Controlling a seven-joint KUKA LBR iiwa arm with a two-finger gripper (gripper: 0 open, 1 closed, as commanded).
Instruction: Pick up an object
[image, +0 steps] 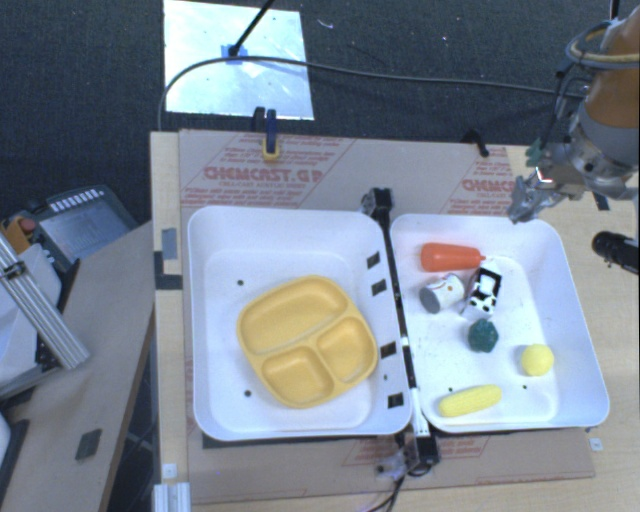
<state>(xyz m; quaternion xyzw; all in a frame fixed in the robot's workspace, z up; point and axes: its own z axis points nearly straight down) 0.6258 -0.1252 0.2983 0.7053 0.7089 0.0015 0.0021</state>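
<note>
The right bin (570, 290) holds several small things: an orange carrot (450, 257), a grey-and-white cup on its side (441, 292), a black-and-white cow figure (485, 290), a dark green lump (483, 335), a yellow ball (537, 359) and a yellow banana-like piece (469, 401). My gripper (524, 203) hangs above the bin's far right corner, clear of all of them, with nothing seen between its fingers.
A yellow divided plate (305, 340) lies in the left bin (215, 300). Cardboard (330, 170) sits under both bins. A clamp (268, 135) and cable run at the back. Grey equipment (60, 240) stands at the left.
</note>
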